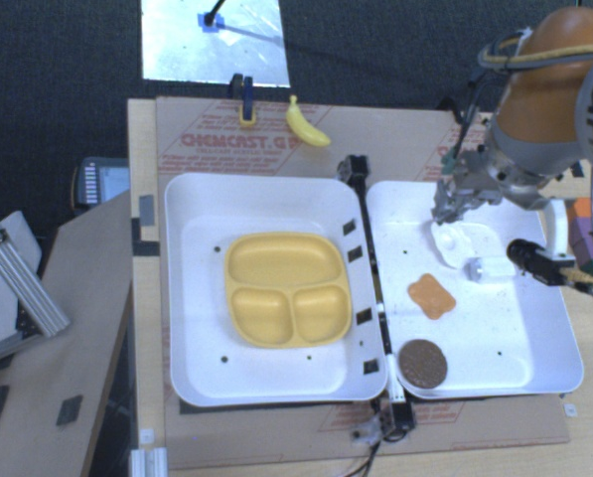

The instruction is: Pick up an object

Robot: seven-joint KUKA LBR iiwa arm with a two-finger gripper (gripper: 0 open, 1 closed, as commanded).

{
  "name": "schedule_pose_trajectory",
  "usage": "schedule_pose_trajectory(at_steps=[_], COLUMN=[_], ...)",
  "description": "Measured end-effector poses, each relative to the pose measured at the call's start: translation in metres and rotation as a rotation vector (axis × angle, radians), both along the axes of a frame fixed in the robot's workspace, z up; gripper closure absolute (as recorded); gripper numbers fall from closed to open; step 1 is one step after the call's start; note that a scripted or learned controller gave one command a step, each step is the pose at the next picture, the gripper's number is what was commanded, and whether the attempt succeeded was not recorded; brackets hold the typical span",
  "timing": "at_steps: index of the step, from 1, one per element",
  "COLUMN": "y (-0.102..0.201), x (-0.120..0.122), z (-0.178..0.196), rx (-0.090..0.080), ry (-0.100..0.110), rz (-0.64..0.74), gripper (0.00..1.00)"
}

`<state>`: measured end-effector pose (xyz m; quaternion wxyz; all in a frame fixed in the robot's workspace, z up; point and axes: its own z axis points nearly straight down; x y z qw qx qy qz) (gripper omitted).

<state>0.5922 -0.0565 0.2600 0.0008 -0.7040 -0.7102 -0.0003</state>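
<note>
Brown round cookie (423, 363) is sitting near; gripper (453, 207) is hovering right over white thing (459, 240), w/ jaws' state unclear.

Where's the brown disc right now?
The brown disc lies in the right bin, at its near-left corner, just below the orange piece.

Brown cardboard-topped bench (415, 132) bearing two shallow white plastic bins (192, 266) side by side, small yellow plastic banana (306, 125) lying well left of gripper (449, 211).
</note>
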Motion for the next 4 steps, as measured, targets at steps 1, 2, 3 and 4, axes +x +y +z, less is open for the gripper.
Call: schedule_pose_trajectory(at_steps=[1, 2, 3, 4], y=[0.046, 0.089, 0.144, 0.14], x=[-0.02, -0.032, -0.044, -0.043], z=[-0.016, -0.015, -0.031, -0.03], rx=[0.0, 0.0, 0.001, -0.001], ry=[0.001, 0.0, 0.0, -0.002], rz=[0.0, 0.0, 0.001, -0.006], gripper=[1.0, 1.0, 1.0, 0.0])
